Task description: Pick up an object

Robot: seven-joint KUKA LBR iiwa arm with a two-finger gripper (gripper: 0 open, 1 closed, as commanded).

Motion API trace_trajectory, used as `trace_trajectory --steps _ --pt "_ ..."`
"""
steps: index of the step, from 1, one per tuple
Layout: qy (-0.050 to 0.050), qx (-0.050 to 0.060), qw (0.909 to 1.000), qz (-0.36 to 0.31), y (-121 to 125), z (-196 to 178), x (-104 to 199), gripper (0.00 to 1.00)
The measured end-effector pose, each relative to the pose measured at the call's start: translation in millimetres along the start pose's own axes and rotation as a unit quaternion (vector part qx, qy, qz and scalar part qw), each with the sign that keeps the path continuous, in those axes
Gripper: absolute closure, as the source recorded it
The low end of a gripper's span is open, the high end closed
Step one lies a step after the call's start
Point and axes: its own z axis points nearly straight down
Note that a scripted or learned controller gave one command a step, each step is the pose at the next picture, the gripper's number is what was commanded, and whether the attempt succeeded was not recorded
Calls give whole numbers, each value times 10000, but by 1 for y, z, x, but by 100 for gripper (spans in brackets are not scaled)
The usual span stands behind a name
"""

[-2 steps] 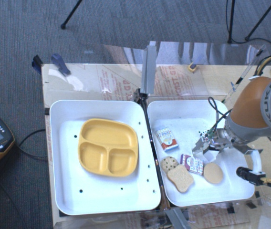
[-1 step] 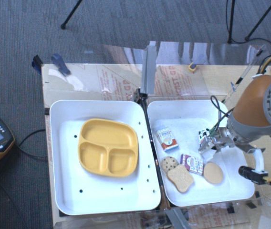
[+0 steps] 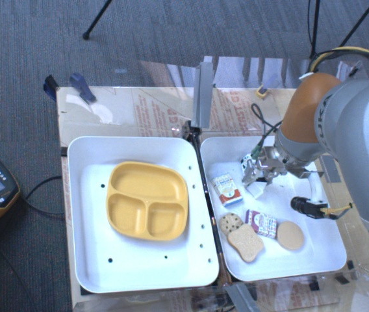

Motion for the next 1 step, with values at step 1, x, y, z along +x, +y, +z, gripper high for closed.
trace_trajectory --steps 1 --pt "5 -119 9999 -44 -5 -115 78 100"
